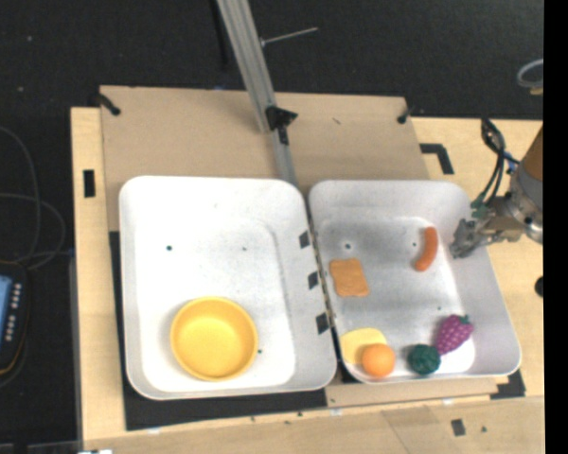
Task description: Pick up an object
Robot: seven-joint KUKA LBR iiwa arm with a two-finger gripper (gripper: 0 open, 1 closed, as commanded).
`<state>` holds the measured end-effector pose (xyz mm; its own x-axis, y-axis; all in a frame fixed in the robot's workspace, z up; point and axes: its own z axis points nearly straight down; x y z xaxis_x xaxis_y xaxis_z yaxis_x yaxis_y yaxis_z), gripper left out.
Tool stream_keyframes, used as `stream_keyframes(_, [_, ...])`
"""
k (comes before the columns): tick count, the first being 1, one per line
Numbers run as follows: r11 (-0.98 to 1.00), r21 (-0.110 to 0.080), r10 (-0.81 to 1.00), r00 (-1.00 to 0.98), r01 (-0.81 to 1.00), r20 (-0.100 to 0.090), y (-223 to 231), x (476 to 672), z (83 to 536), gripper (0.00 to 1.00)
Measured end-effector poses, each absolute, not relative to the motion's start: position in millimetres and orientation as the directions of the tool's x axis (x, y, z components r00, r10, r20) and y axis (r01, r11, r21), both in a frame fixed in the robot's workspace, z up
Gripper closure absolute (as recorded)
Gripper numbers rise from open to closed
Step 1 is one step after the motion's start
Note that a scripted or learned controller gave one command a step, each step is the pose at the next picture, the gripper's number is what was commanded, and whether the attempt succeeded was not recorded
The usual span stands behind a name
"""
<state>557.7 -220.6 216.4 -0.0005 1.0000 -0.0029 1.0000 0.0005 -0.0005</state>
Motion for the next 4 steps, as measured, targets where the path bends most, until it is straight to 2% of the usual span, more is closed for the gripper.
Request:
stream_keyframes(1, [0.007,0.002,1.0,-0.007,1.0,0.001,-169.6,559.2,231.0,1.0])
stream_keyframes(3, [0.008,0.002,1.0,-0.008,1.0,0.002,-67.6,553.9,230.0,1.0])
stream_keyframes(4, [0.007,-0.001,1.0,-0.007,1.0,0.002,-15.5,558.8,223.6,1.0])
